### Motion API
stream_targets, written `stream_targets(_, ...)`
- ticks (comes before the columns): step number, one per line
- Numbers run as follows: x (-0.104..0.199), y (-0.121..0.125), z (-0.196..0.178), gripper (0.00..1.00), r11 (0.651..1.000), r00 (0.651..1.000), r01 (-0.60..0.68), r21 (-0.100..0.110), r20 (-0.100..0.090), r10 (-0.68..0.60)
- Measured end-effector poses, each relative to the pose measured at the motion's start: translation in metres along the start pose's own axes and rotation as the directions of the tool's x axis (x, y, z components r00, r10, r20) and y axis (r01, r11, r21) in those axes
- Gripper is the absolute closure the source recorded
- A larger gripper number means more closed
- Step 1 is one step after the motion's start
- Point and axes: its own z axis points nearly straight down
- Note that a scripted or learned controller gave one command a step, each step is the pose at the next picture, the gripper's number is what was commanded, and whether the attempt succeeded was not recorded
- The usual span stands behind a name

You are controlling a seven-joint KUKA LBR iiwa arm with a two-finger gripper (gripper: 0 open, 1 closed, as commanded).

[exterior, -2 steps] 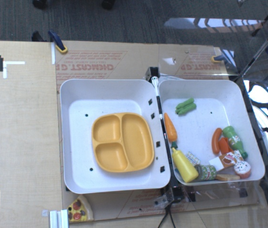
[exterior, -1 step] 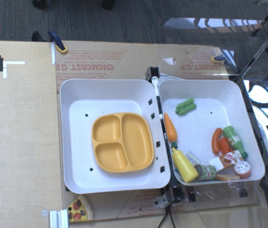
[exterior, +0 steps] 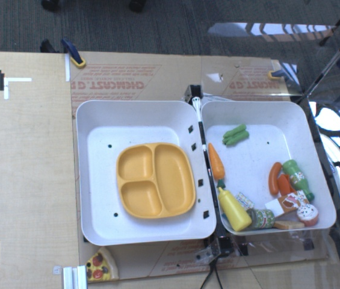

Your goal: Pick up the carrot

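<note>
The carrot (exterior: pixel 216 162), orange with a small green top, lies along the left wall of the right bin (exterior: pixel 290 116), pointing up and down in the camera view. Just below it rests a yellow squeeze bottle (exterior: pixel 233 210), its tip nearly touching the carrot's lower end.
The left bin (exterior: pixel 97 119) holds a yellow divided plate (exterior: pixel 156 179). In the right bin lie green pea pods (exterior: pixel 236 135), a red sausage (exterior: pixel 274 179), a green bottle (exterior: pixel 297 179) and several small food toys at the lower right corner (exterior: pixel 296 212). A pizza-slice toy (exterior: pixel 99 267) lies on the bench.
</note>
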Motion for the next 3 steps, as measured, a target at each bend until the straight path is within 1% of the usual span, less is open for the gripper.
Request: stream_targets(3,-0.0001,0.0000,0.0000,0.00,1.000,1.000,0.000,0.000,0.000,0.000)
